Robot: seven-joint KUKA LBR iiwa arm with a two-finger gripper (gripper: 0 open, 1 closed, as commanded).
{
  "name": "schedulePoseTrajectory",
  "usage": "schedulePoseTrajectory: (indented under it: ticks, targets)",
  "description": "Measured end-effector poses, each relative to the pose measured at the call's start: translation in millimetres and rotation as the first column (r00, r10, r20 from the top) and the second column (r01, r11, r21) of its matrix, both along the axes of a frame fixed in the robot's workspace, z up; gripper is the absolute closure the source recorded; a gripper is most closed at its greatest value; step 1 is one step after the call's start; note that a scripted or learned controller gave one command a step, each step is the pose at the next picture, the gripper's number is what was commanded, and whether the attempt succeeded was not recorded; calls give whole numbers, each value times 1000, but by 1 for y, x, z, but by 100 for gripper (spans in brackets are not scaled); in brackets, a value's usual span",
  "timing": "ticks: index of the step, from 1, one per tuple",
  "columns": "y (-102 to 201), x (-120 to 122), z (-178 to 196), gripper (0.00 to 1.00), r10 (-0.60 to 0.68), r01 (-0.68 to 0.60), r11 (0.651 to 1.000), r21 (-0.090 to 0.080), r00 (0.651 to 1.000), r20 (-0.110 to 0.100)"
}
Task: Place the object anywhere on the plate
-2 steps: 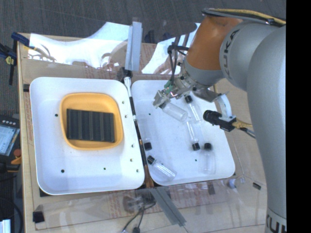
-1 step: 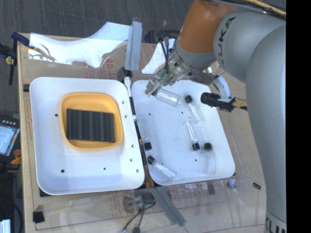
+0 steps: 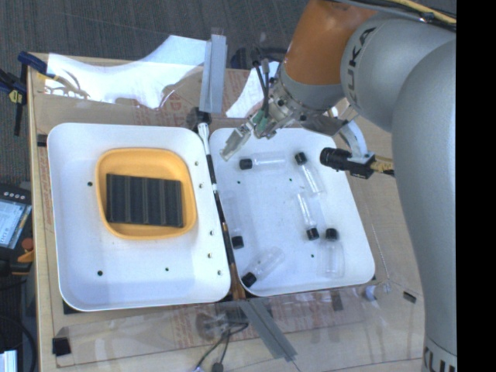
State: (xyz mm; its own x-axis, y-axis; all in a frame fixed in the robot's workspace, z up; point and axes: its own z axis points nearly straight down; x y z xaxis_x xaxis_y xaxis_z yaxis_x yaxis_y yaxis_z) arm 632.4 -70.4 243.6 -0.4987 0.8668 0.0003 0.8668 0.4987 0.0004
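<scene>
Wooden bench [image 3: 116, 339]; arm [image 3: 403, 76] marked "KUKA"; gripper [image 3: 232, 144], closure unclear, above vials [image 3: 263, 163]; yellow plate [image 3: 146, 192] to its left.

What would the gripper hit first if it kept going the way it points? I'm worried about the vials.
The gripper points down-left at the right bin's upper-left corner. It would likely meet the bin floor there first, just left of the nearest vial; depth is unclear.

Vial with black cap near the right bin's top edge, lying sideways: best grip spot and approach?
Take the vial across the middle of its clear tube, coming straight down from above. It lies flat along the right bin floor, cap to the view's left, so closing across its narrow width suits it. Nothing touches it, leaving room on both sides. The tool hangs just up-left of it.
</scene>
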Motion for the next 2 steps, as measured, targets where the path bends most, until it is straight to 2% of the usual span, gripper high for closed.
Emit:
schedulePoseTrajectory:
  ticks: [1,2]
  targets:
    - [19,24,-52,0,110,-110,994,1,994,-3]
    - [20,25,-32,0,134,-134,991,0,991,1]
